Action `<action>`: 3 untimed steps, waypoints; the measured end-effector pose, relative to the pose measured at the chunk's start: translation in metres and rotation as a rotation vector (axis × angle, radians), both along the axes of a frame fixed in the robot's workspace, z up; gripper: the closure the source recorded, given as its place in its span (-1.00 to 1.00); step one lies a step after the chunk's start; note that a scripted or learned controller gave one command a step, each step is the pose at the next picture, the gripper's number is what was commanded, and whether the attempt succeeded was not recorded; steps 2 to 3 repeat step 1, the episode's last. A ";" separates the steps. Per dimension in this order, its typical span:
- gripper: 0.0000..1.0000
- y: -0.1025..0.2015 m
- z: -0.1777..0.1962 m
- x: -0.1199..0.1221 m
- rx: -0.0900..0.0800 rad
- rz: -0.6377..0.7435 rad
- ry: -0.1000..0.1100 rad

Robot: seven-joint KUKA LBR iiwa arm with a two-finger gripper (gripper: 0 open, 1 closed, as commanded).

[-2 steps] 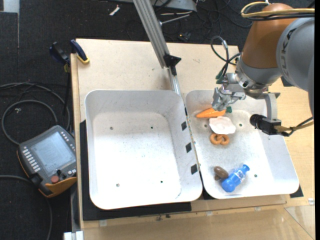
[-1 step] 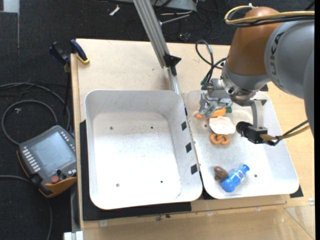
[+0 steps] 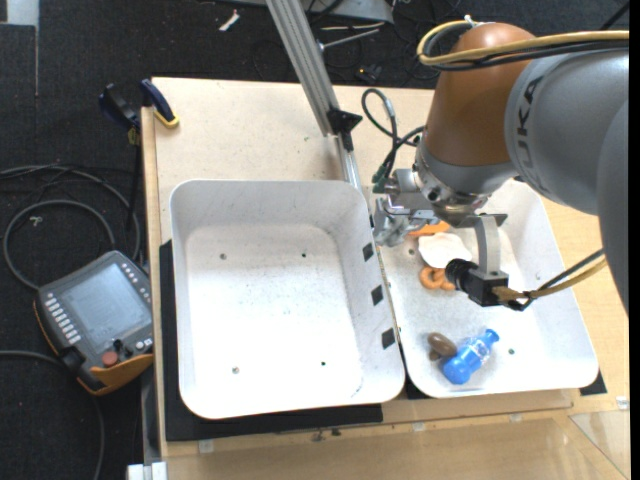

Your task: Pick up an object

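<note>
Camera view: the gripper (image 3: pixel 400 223) is seen low in the right bin (image 3: pixel 555 268), finger state untellable, so the nearby orange ring (image 3: pixel 434 278) should be centred before closing.

The grey arm (image 3: pixel 570 118) reaches in from the right, orange band uppermost, wrist bent down, claw (image 3: pixel 400 223) pointing low.

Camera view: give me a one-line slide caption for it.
Grey arm lowers its gripper into the right bin, above an orange ring, near a blue bottle and brown lump.
</note>
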State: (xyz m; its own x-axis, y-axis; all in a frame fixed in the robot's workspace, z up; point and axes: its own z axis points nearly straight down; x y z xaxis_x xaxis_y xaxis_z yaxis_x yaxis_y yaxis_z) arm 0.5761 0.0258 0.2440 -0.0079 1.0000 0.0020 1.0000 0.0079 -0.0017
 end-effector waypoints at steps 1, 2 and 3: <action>1.00 0.051 -0.011 -0.035 0.000 0.000 0.003; 1.00 0.051 -0.011 -0.035 0.000 0.000 0.003; 1.00 0.051 -0.011 -0.035 0.000 0.000 0.003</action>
